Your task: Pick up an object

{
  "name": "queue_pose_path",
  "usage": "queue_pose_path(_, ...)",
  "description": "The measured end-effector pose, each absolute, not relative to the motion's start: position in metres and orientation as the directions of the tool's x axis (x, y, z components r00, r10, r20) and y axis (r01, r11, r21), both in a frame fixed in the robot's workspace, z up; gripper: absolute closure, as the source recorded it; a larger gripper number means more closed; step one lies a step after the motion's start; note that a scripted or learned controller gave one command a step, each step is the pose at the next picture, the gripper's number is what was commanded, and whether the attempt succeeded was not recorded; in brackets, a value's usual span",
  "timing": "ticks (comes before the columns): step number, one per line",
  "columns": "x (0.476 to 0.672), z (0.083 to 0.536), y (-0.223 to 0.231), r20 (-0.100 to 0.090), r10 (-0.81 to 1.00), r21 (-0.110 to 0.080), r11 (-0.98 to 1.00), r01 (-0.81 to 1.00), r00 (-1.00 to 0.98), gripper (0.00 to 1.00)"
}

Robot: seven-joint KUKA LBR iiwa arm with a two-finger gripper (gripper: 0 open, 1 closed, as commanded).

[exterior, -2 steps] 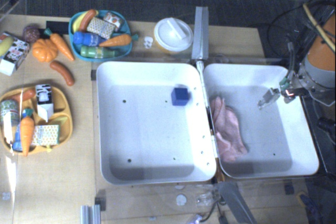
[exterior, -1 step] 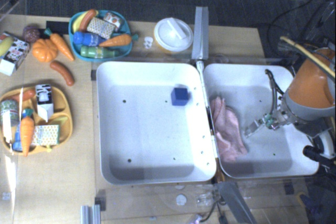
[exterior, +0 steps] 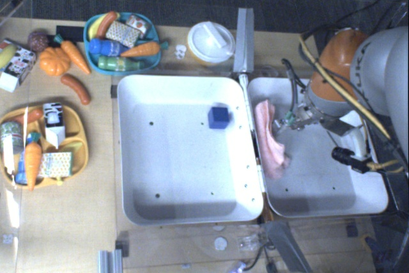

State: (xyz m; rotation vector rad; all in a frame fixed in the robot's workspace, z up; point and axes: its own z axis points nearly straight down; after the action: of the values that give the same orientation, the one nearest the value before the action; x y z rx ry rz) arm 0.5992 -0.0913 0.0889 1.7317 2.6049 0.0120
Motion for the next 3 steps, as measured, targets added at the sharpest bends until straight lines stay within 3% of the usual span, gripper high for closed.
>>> queue_pose_path(1, 0.564, 0.179, -0.113, -0.002, 0.977, 0.004, 0.213, 0.977, -0.213, 0.0)
queue_pose_path(2, 0.529, 0.091, -0.095, -0.009, 0.901, 0.015, 0.433, 0.901, -0.433, 0.0)
queue_pose_path(3, 0.532, 0.103, -0.094, -0.012, 0.901, 0.023, 0.433, 0.901, -0.433, 1.0)
